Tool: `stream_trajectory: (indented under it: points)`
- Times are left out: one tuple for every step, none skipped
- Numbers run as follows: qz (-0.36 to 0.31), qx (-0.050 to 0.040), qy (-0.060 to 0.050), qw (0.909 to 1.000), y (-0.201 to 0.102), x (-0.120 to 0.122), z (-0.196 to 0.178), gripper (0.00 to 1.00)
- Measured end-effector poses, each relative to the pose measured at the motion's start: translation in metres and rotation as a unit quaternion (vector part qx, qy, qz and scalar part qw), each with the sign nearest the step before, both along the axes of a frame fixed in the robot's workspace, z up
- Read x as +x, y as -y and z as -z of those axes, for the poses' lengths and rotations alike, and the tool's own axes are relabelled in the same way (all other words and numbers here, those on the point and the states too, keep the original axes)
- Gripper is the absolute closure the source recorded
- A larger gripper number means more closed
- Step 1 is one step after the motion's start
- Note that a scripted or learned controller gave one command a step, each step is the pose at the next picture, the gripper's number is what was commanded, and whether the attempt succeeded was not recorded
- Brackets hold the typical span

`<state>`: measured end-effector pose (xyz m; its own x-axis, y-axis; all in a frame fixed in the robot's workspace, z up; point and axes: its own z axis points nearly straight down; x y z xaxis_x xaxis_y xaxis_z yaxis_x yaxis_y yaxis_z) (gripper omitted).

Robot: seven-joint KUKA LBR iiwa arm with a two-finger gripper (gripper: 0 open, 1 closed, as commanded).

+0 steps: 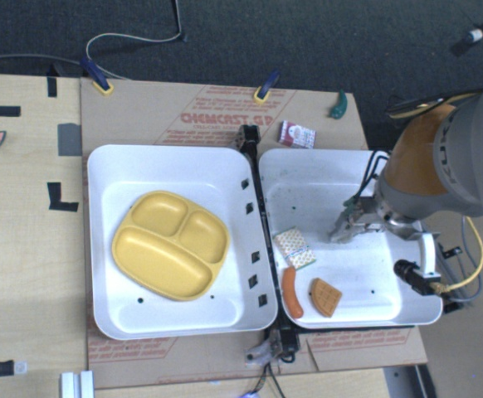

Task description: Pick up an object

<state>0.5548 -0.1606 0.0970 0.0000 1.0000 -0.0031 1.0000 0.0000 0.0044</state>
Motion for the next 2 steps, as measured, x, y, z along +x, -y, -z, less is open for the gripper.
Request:
stream_trajectory:
  points:
    - [0.0,0.0,0.0,1.0,0.0,0.0,0.0,0.0]
    - [0.0,0.0001,0.001,1.0,-0.016,-0.047,0.01,0.0]
